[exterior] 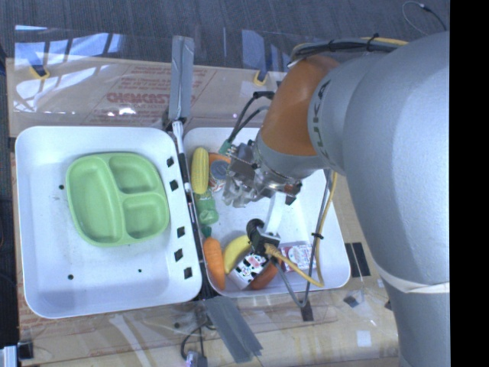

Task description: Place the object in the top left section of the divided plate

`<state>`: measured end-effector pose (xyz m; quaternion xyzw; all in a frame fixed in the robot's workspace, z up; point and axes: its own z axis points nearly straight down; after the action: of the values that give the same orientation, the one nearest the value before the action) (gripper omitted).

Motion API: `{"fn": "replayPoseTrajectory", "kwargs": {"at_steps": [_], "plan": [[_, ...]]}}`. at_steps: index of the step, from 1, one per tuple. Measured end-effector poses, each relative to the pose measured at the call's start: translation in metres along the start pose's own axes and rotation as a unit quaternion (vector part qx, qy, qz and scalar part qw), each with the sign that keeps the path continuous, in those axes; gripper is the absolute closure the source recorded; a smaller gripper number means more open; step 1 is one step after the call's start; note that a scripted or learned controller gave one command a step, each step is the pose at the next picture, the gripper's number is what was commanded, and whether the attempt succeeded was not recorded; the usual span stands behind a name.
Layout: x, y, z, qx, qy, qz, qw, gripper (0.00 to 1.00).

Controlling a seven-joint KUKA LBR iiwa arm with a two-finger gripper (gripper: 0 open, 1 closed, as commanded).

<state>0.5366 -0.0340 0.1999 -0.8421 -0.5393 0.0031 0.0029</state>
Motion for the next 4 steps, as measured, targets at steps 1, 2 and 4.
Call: {"fn": "replayPoseTrajectory", "kwargs": {"at_steps": [1,2,4], "plan": [[0.059,-0.022,-0.039,-0.002,0.001,-0.048,0.9989,1.00],[0.069,-0.050,-0.042,-0.002,0.000,-0.056,0.9984,1.00],[0.070,-0.050,-0.060,0.001,-0.001,-0.063,0.9980,1.00]]}}
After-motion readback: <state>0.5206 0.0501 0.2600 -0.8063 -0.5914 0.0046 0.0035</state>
